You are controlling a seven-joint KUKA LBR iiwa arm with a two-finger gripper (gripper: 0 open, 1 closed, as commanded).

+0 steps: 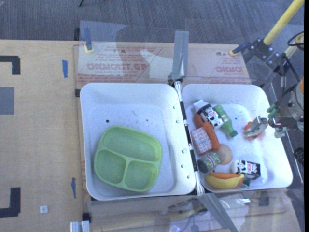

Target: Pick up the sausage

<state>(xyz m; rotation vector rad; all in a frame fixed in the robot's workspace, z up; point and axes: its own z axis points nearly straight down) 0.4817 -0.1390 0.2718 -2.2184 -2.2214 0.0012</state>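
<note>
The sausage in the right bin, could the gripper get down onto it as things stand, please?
Probably yes. The sausage lies uncovered from above, though a cow-print carton, a green bottle and a red-checked packet crowd its sides. The gripper is in the same bin.

Sausage [208,132] hemmed by milk carton [208,114] and wrapped packet [200,140]; right bin's [277,151] middle seems open

The arm [292,111] reaches in from the right over the right-hand bin [263,94], its wrist hanging above that bin's right rim. The gripper [259,125] sits just inside the rim, over the bin's right half, pointing leftward toward the bin's middle, something orange at its tip.
</note>
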